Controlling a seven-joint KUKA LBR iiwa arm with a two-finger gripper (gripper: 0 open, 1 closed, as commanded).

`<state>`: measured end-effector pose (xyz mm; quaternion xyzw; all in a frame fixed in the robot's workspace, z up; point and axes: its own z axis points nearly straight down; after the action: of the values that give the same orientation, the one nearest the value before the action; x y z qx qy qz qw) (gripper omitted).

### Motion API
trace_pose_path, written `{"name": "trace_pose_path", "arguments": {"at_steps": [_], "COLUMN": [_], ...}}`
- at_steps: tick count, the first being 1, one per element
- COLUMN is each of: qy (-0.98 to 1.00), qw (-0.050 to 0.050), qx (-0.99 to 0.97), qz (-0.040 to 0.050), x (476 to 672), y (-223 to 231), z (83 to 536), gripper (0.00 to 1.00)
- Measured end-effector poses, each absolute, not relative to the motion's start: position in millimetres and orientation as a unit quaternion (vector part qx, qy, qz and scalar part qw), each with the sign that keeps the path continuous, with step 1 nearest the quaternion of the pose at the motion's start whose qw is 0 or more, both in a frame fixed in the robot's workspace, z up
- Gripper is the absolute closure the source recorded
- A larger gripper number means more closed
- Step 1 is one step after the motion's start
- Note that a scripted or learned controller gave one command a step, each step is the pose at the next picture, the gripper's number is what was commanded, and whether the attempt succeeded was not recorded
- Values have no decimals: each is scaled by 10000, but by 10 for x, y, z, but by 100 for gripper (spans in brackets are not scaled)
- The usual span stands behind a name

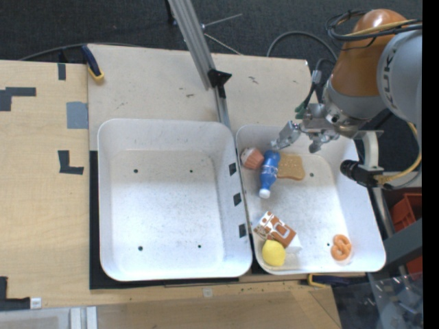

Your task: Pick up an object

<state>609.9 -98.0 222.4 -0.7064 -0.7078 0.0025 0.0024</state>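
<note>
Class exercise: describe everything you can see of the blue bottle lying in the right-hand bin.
The small blue plastic bottle lies on its side in the upper left part of the right-hand shallow white bin, its white cap end pointing down the view and its blue body toward the bin's far rim. A paler band crosses its middle. A round reddish-orange object lies against its left side, and a flat tan slice like toast lies close on its right. The two-finger gripper hangs just above and right of it.

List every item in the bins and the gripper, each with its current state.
Gripper: above right bin's top edge, holding nothing.
Blue bottle: lying on its side.
Toast slice: lying flat.
Lemon: resting against the carton.
Orange piece: apart, near the right bin corner.
</note>
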Motion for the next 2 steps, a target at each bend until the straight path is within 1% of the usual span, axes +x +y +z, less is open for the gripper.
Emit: {"name": "trace_pose_path", "arguments": {"at_steps": [1, 2], "qy": [-7074, -7073], "qw": [29, 23], "qx": [-7068, -7069], "qz": [32, 27], "x": [6056, 5992], "y": [-1013, -1060], "z": [1584, 1117], "gripper": [0, 0]}}
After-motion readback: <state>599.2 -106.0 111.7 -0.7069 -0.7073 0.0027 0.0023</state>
